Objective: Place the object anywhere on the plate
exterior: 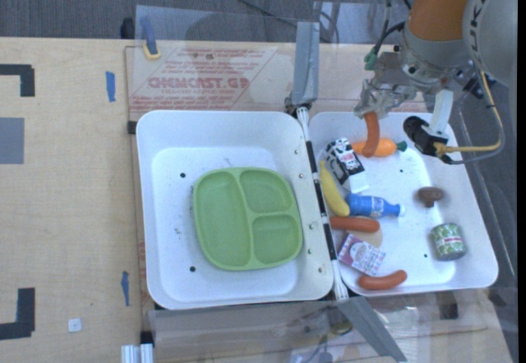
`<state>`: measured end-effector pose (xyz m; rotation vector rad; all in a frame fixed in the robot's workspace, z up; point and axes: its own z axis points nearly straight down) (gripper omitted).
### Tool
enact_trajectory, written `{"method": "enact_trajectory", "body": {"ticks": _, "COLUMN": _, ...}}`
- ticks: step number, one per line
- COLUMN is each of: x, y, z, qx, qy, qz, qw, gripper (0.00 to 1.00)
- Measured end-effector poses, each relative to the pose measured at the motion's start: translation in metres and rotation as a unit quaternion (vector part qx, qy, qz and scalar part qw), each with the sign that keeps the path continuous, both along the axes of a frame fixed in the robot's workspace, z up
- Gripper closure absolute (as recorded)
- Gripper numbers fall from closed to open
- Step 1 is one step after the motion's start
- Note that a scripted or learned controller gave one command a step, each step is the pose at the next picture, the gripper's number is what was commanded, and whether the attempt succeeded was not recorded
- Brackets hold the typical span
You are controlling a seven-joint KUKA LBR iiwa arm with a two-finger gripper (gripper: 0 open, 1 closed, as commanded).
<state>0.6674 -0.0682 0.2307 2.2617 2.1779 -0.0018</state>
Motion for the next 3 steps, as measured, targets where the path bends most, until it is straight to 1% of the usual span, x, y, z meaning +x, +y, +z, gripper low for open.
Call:
{"method": "enact_trajectory", "body": {"ticks": 1, "x": -0.042, "y": 0.062, "z": 0.023, "qx": 0.0012, "qy": 0.001, "qz": 0.089, "qw": 0.9961, "gripper": 1.0}}
{"method": "enact_trajectory", "body": {"ticks": 2, "x": -0.078, "y": 0.113, "z": -0.046, "qx": 0.0012, "qy": 0.001, "qz": 0.17, "qw": 0.9855, "gripper": 1.0}}
{"method": "enact_trajectory", "body": {"ticks": 3, "x": -0.078, "y": 0.112, "z": -0.046, "qx": 0.001, "qy": 0.0, "qz": 0.169, "qw": 0.9856, "gripper": 0.0}}
